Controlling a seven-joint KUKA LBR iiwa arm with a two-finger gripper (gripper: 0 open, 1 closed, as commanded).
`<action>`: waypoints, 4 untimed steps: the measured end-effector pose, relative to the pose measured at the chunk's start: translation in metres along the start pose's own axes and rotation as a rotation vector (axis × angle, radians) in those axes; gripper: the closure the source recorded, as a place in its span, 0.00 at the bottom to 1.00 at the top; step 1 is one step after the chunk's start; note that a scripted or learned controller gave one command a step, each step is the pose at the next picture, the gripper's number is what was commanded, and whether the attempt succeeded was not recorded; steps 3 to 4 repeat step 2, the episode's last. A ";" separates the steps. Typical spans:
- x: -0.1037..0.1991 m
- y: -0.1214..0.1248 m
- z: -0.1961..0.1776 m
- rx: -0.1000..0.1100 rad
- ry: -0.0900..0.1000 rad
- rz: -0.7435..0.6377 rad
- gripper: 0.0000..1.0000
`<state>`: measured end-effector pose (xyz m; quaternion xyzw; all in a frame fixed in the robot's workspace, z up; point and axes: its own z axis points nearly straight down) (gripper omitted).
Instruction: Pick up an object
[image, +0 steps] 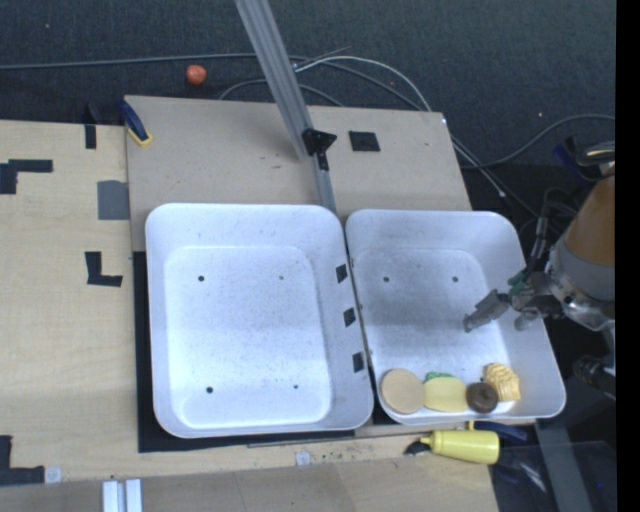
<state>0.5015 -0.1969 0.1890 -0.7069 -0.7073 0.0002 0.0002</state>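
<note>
**Gripper poised over right bin, nothing held**

While the arm (585, 250) reaches in from the right, its gripper (497, 308) is seen parted and empty above the right bin (430, 235). Toy food (450, 390) is crowded at the near rim, likely slid there. No writing can be read.

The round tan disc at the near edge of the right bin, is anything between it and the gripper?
Nothing visible stands between them. The gripper hangs over the right white bin, and bare bin floor runs from there to the round tan disc. A pale yellow piece touches the disc's right side.
</note>
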 end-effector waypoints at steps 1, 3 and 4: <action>0.006 0.053 -0.036 -0.002 -0.001 -0.001 0.00; -0.020 0.115 -0.061 -0.001 -0.001 0.000 0.00; -0.020 0.115 -0.061 -0.001 -0.001 0.000 0.00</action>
